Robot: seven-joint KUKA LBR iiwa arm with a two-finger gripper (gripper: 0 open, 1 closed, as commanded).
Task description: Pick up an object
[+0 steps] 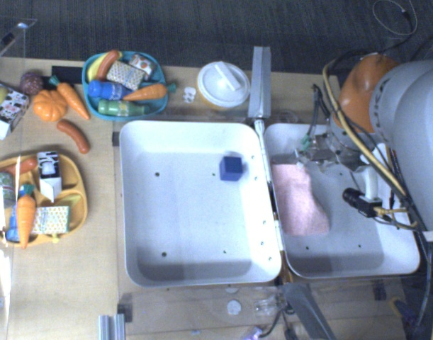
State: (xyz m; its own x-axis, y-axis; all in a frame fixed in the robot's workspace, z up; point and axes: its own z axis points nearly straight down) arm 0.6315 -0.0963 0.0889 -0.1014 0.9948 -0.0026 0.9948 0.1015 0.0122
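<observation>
arm point(407, 112): nearest the cam, grey w/ orange band, comes in from the right, hangs over right bin's top-right corner
gripper point(317, 149): over right bin's upper part, just above the pink cloth; can't tell its state, cables in the way; nothing seen held
right bin point(358, 257): white, shallow, touches left bin along the divider
pink cloth point(300, 198): lies flat in right bin, against its left wall
left bin point(173, 253): white, shallow
blue cube point(232, 167): in left bin, upper right part, near right wall, apart from gripper
bench point(60, 289): wood top
blue bowl point(125, 83): behind left bin, full of toy food
yellow tray point(74, 183): left of left bin, toy food in it
white lid point(224, 83): behind left bin, near the divider's top end
</observation>
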